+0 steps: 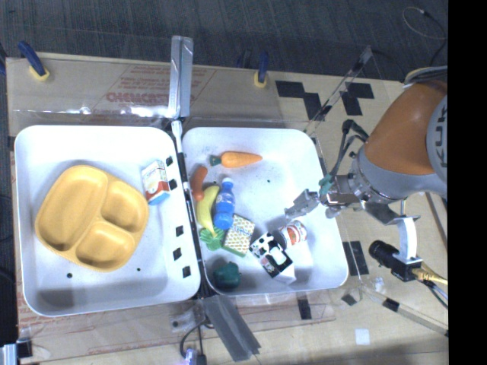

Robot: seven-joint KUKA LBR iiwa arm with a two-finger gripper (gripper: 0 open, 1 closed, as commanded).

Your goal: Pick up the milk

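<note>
The milk point(275, 258) is a white carton with black cow patches, lying tilted in the right bin point(323, 268) near its front right corner. A small red and white can point(296, 233) rests against its upper side. My gripper point(295, 208) reaches in from the right and hangs just above the can, up and to the right of the carton. Nothing shows between its tips.
The right bin also holds a carrot point(240, 159), a sausage point(198, 179), a banana point(206, 207), a blue bottle point(224, 204), a patterned box point(239, 236) and a green item point(226, 274). In the left bin point(46, 295) lie a yellow divided plate point(90, 214) and a small carton point(155, 182).
</note>
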